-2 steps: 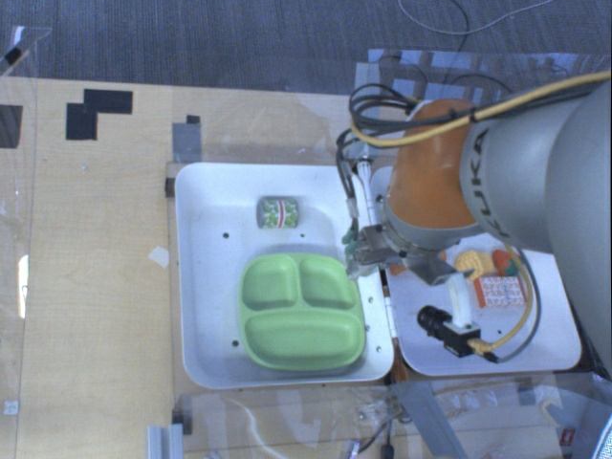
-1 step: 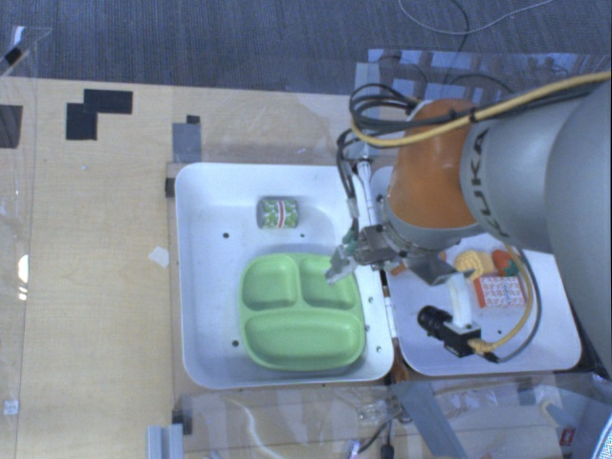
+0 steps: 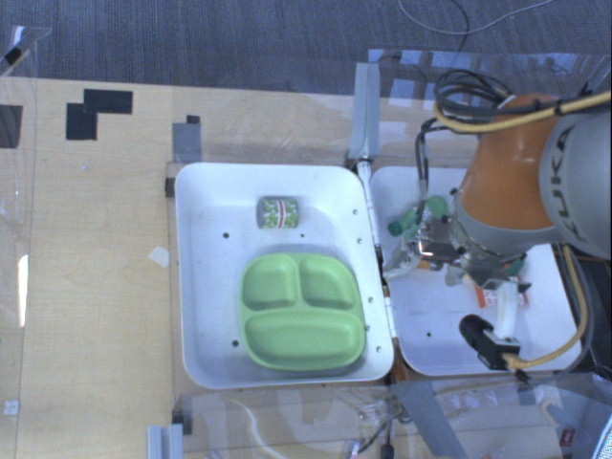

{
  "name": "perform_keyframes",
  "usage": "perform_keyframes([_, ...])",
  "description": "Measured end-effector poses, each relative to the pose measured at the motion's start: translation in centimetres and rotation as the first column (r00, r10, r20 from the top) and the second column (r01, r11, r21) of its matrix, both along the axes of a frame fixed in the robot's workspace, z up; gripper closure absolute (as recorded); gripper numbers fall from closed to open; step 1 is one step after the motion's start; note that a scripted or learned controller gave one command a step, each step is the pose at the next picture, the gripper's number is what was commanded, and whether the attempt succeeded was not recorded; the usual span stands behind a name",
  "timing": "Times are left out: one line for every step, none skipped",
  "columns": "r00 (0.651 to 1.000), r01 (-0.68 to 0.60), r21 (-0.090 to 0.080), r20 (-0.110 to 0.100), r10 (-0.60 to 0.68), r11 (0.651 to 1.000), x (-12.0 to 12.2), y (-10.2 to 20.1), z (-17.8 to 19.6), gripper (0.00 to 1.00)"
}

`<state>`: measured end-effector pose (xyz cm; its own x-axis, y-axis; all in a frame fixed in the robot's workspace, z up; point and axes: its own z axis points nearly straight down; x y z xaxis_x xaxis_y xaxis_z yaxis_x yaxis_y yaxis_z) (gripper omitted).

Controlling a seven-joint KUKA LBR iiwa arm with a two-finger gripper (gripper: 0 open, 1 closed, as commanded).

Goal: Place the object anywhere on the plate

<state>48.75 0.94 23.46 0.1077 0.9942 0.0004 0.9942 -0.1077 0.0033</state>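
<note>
A green divided plate [image 3: 301, 311] lies in the front half of the left bin [image 3: 206, 256]. Behind it, a small can with a green and white label [image 3: 278, 212] lies on its side on the bin floor. My gripper [image 3: 413, 252] is low over the left part of the right bin [image 3: 430, 338], close to the wall between the bins. A small green object [image 3: 409, 220] sits just behind the gripper; whether it touches the gripper is unclear. The wrist hides much of the bin floor beneath it.
The arm's orange band [image 3: 507, 175] and grey body cover the right bin's back and right side. A small orange and white item [image 3: 486, 298] peeks out under the wrist. A metal post [image 3: 363, 113] stands behind the gap between the bins.
</note>
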Motion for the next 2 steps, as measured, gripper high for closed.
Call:
perform_keyframes([1.0, -0.004, 0.0, 0.002, 0.004, 1.0, 0.1, 0.0, 1.1, 1.0])
perform_keyframes([0.989, 0.149, 0.001, -0.004, -0.149, 0.989, 4.9, 7.2, -5.1, 1.0])
